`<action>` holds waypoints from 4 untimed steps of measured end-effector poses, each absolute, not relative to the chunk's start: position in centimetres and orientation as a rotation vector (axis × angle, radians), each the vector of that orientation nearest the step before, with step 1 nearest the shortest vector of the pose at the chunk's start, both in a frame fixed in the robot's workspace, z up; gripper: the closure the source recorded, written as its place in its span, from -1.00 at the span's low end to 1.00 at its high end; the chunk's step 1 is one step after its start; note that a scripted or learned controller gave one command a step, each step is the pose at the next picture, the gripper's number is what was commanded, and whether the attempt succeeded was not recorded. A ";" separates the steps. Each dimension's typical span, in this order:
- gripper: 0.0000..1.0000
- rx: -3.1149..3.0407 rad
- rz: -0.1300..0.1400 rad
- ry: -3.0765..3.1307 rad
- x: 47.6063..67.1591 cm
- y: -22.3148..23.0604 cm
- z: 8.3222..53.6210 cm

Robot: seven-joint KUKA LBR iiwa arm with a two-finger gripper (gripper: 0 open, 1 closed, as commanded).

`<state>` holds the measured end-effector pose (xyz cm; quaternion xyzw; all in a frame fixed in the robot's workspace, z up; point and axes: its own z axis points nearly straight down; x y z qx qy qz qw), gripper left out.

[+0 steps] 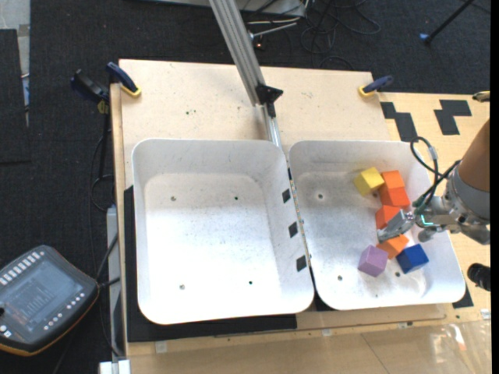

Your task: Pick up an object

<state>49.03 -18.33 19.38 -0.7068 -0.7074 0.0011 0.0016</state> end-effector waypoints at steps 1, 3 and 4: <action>-1.00 -2.221 0.000 -2.221 49.1 -18.3 19.5; -1.00 -2.235 -0.011 -2.236 50.6 -18.6 12.4; 1.00 -2.238 -0.013 -2.239 50.7 -18.7 13.2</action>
